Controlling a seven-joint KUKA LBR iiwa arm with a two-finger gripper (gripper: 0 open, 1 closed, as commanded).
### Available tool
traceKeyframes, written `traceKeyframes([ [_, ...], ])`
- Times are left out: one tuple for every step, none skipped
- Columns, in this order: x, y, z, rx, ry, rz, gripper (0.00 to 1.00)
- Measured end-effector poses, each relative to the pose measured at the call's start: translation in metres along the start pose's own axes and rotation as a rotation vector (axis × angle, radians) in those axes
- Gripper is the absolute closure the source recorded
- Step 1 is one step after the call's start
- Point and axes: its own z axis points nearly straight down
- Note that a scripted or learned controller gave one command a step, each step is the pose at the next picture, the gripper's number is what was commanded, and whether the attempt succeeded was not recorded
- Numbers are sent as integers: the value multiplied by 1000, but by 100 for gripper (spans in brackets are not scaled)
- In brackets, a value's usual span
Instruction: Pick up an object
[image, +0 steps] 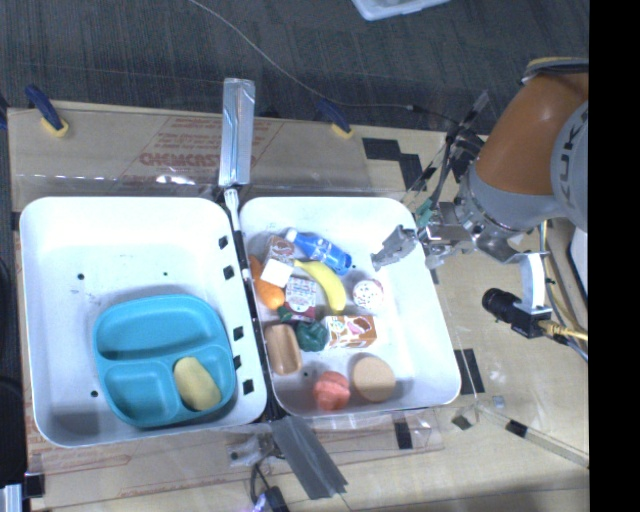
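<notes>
Colours in your two white bins

Your left bin (50, 300) holds a bright blue tray (150, 350) with a yellow-olive potato (197, 383). In your right bin (425, 330): a yellow banana (328, 283), blue bottle (320, 248), orange fruit (270, 295), red-pink strawberry (331, 389), tan round bun (373, 377), dark green lump (311, 331). Your counter (520, 380) is pale wood.

**Two bins, side by side**

The left bin (60, 300) holds a tray (150, 330), a potato (197, 383) in its lower right compartment. The right bin (430, 340) holds a banana (327, 283) mid-heap, a bottle (318, 247) above it, a bun (372, 377) at lower right.
</notes>
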Motion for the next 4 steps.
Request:
traceKeyframes([
  [15,-3,99,6,2,-119,0],
  [15,64,171,-10,-3,-129,0],
  [16,63,164,-4,-2,-134,100],
  [75,112,94,-9,0,-173,100],
])
